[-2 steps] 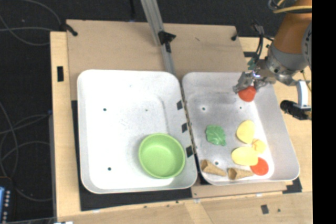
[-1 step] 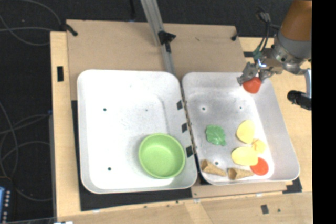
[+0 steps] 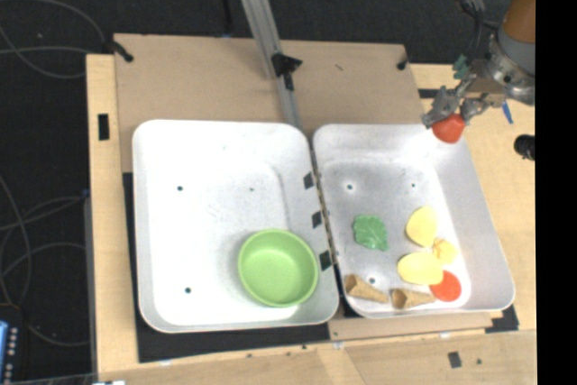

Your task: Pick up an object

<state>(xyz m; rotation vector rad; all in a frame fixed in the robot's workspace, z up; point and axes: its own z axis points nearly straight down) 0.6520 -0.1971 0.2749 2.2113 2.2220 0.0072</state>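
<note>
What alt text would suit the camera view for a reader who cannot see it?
A grey arm's two-finger gripper hangs over the right white bin's far right corner with a small red object between its fingers. That bin holds green, yellow, tan and red toy pieces; the left white bin holds a green bowl.

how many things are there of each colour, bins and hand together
green: 2, bowl and small green piece
yellow: 2
red: 2, one in the right bin, one at the hand
tan: 2
total: 8
</note>
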